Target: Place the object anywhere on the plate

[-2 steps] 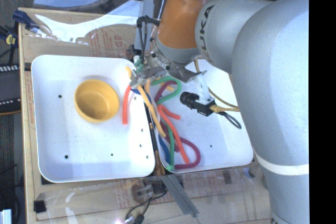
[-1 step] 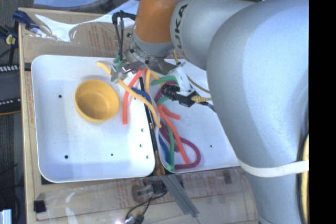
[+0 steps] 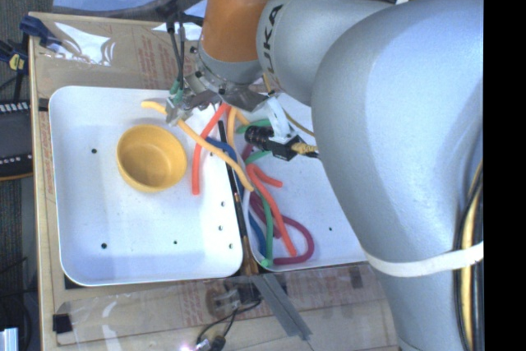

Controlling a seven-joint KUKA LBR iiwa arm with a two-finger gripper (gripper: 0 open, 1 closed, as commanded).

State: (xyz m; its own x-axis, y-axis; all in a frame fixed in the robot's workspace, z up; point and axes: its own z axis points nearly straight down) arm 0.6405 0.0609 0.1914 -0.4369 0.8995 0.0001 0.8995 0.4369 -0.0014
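Over the left bin's [image 3: 99,259] far edge, the gripper [image 3: 182,99] hangs low, under the orange band [image 3: 234,12] of the grey arm [image 3: 386,94]. Finger state: cannot tell, the tips are lost against cables and clutter. Yellow bowl [image 3: 151,157] sits upright in the left bin, toward its far half, just beside the gripper and a little nearer the camera (the only dish-like thing to be seen, no flat plate made out). Coloured flexible strands [image 3: 215,145] in orange, yellow, blue, green and purple trail from the gripper area across the divide between bins. One orange strand [image 3: 197,168] lies just right of the bowl. Purple loop [image 3: 292,247] rests in the right bin [image 3: 329,234], near its front wall. Which strand is the task's object, cannot tell.
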